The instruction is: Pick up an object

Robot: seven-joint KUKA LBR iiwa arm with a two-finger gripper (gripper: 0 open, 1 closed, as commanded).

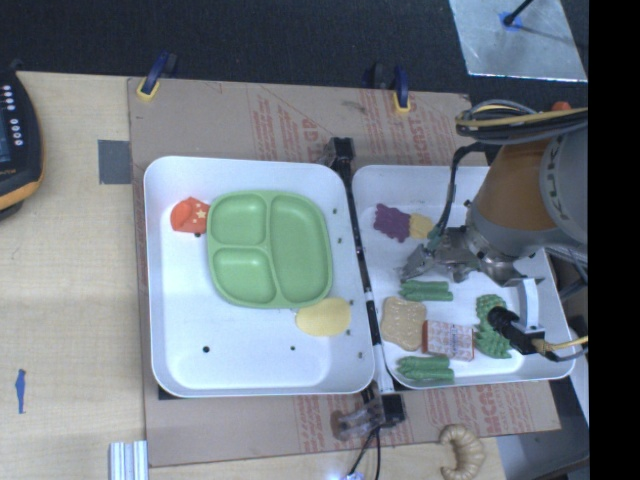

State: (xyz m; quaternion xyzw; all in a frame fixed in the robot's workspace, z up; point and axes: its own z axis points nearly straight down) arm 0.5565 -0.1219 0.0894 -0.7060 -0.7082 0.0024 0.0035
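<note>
While fingers [425, 265] state unclear, green divided plate [270, 248] in left bin [170, 348], toy foods in right bin [385, 183].

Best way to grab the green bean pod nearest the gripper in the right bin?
Take the green bean pod at its middle, coming straight down, fingers closing across its narrow width. It lies flat and long, running left to right. The bread slice lies close below, so keep the grip centered.
</note>
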